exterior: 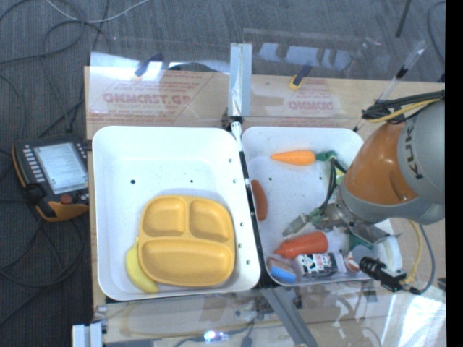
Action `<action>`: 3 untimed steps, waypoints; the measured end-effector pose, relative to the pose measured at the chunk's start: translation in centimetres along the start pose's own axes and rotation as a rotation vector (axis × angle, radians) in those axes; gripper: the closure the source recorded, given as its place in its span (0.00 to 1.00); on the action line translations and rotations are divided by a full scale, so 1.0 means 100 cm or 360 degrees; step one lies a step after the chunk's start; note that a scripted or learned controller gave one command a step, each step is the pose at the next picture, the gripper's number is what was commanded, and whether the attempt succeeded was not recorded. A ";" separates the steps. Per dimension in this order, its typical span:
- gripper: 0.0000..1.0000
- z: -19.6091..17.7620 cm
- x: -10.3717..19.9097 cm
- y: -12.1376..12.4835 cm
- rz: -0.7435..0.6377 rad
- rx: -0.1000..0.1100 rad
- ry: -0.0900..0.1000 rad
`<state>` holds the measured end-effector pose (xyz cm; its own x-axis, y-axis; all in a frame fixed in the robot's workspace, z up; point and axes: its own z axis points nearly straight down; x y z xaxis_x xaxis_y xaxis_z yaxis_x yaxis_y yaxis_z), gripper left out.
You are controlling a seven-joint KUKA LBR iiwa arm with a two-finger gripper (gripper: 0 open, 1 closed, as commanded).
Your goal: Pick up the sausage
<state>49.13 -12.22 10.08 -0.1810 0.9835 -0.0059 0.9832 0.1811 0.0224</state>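
The gripper (312, 221) hangs low over the right bin (289, 183), under the big orange band of the arm (394, 172). Its metal fingers (300, 225) reach to the left and look parted, with nothing between them. They end just above the red-orange piece (302, 245), but I cannot tell if they touch it.

Nearest to the camera, at the front wall of the right bin, lie a small blue and white thing (283, 271) and a white carton (316, 264) with black marks; the print on it is too small to read. Just behind them is the red-orange piece, lying almost crosswise in the bin.

In the left bin (116, 157), at the front, a yellow tray (188, 239) with three sections lies flat. A banana (139, 272) looks out from under its left front corner.

The sausage (259, 199) is farther back in the right bin, close against the left wall, beside the divider between the bins. It is dark red-brown. Its long axis runs from near to far, along the wall, and it is well apart from the fingers.

Farther back in the same bin a carrot (293, 157) lies crosswise, with the green end to the right.

Behind the bins the brown board (152, 100) carries red letters under a clear sheet; I read something like "CHEMCAST", not surely. To the left, on the floor, lies a pendant (52, 173) with a lit screen.
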 end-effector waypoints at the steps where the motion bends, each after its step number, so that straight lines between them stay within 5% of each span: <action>1: 0.00 0.010 0.019 0.001 -0.0052 0.0008 -0.0011; 2: 0.00 0.010 -0.036 -0.008 -0.0241 0.0007 -0.0002; 3: 0.00 0.009 0.003 -0.002 -0.0657 0.0010 -0.0012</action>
<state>48.94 -11.98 9.16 -0.5602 0.8281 -0.0207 0.8281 0.5604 0.0104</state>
